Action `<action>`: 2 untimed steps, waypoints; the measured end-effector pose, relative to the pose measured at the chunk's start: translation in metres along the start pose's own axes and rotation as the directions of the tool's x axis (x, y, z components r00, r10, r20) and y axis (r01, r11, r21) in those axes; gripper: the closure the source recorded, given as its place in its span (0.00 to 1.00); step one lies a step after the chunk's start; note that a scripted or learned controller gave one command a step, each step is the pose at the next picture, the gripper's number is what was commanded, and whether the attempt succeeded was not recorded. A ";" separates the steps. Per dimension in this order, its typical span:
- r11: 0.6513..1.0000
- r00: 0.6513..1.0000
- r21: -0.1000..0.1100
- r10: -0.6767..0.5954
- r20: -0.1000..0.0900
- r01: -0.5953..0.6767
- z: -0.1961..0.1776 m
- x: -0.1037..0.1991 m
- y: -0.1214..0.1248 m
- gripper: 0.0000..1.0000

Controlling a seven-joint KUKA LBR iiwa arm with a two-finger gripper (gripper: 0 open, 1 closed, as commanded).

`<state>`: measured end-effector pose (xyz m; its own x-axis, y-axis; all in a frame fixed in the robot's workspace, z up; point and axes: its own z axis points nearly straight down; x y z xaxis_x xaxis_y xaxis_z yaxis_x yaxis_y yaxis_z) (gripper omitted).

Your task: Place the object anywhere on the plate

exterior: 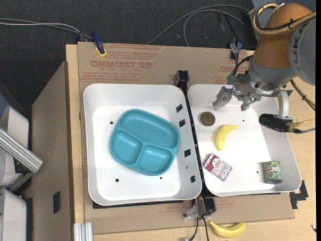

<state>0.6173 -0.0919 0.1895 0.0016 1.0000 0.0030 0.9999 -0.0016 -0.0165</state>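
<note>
gripper (234, 98) hung spread and empty over the right bin's (288, 144) far edge, nothing picked. candidate objects lay below it: banana (225, 135) mid-bin, brown disc (207, 118) near the divider. teal plate (144, 141) waited centred in the left bin (95, 149).

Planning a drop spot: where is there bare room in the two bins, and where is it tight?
The plate has all three compartments bare, and bare floor rings it in the left bin. The right bin is crowded: brown disc, banana, packet, can, claw.
</note>
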 end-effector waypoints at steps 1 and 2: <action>1.000 1.000 -0.015 -0.002 0.001 0.002 -0.009 0.000 0.003 0.00; 1.000 1.000 -0.009 -0.001 0.001 0.001 0.044 0.000 -0.007 0.00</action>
